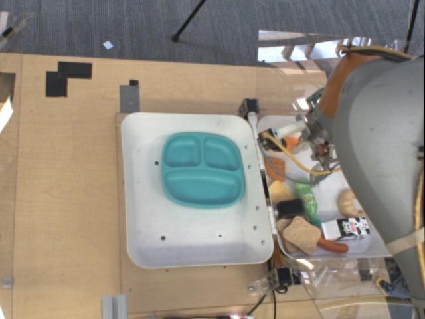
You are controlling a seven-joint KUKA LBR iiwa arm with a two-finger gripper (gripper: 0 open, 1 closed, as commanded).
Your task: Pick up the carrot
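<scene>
Right of the teal plate, carrot lies by right bin's left wall | end effector near it, I cannot tell its state | I judge carrot light, stiff, smooth; grip mid-body.

One camera looks at the scene. It sits high above the wooden bench and looks down at a slant, so grey carpet shows along the top. The left white bin lies near the middle and shows whole, with a teal divided plate in it. The right white bin lies toward the right side, and the big grey arm covers much of it, because the arm is close to the camera. The camera is far enough to take in both bins.
</scene>
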